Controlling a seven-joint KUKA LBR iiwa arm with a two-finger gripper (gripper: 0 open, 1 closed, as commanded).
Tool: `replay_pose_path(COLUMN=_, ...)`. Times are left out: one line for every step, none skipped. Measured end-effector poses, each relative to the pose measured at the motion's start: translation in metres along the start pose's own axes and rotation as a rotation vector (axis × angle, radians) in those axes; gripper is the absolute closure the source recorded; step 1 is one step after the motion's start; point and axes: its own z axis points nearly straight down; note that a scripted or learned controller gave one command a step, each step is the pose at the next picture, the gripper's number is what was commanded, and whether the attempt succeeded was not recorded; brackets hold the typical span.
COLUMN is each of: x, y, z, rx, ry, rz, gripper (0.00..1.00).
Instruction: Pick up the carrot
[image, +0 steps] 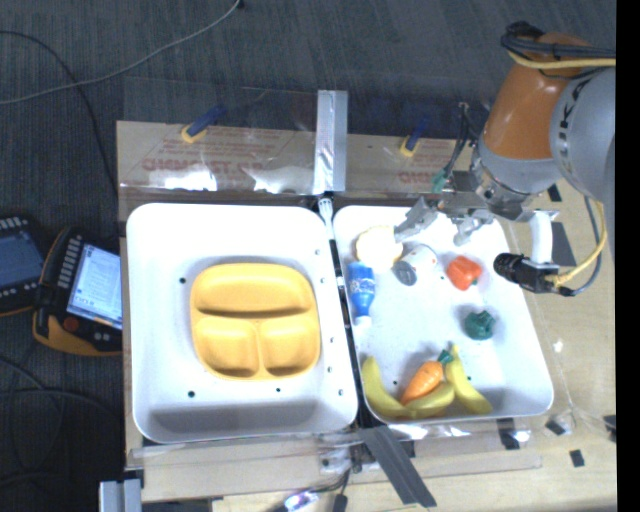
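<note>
Because the carrot (425, 378) lies at the near edge of the right bin (530, 330), propped across two bananas (440, 395) with its green top pointing away, a grasp from above will probably have to close on it without catching the fruit beneath. Well apart from it, the tool (440, 225) hangs over the far part of the same bin, its two fingers spread wide and grasping nothing. Just near of them sit a pale cup-like item (408, 265) and an orange-red piece (463, 272). To the left, the other bin (160, 330) holds a yellow divided tray (257, 318).
</note>
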Motion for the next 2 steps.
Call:
replay_pose_path(x=-0.0218, y=-0.0836, z=-0.0312, rx=-0.001, ry=-0.002, rz=-0.079, gripper=0.00)
replay_pose_path(x=-0.0215, y=-0.0836, z=-0.0311, rx=-0.001, ry=-0.002, rz=-0.079, gripper=0.00)
